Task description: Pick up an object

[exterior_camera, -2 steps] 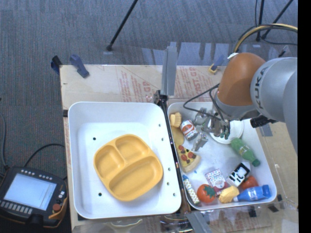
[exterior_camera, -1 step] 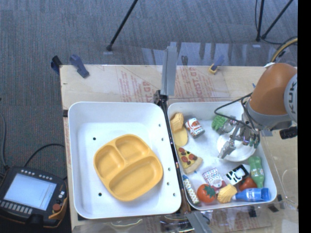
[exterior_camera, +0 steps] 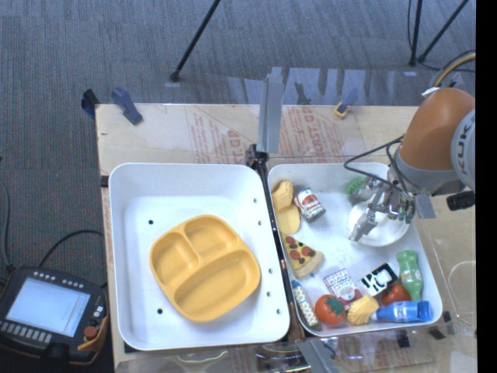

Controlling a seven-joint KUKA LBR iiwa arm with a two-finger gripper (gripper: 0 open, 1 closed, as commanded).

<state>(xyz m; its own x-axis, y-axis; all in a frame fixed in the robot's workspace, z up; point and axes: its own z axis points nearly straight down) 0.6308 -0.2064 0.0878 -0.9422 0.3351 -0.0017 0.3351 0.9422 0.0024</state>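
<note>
My gripper (exterior_camera: 363,227) hangs in the right bin (exterior_camera: 432,274), at its right middle, over a small white bowl (exterior_camera: 386,231). Its fingers point down and to the left, stand open, and have nothing between them. Toys lie around it: a red can (exterior_camera: 310,205), two yellow bread pieces (exterior_camera: 283,196), a pizza slice (exterior_camera: 301,256), a green item (exterior_camera: 356,185) just above the bowl, a tomato (exterior_camera: 329,309), a green bottle (exterior_camera: 408,273) and a blue bottle (exterior_camera: 402,311).
The left bin (exterior_camera: 132,208) holds a yellow divided plate (exterior_camera: 204,277). A red-and-white packet (exterior_camera: 340,283), a black-and-white piece (exterior_camera: 378,278) and a yellow corn piece (exterior_camera: 362,311) crowd the right bin's front. A pendant (exterior_camera: 50,309) sits on the floor at lower left.
</note>
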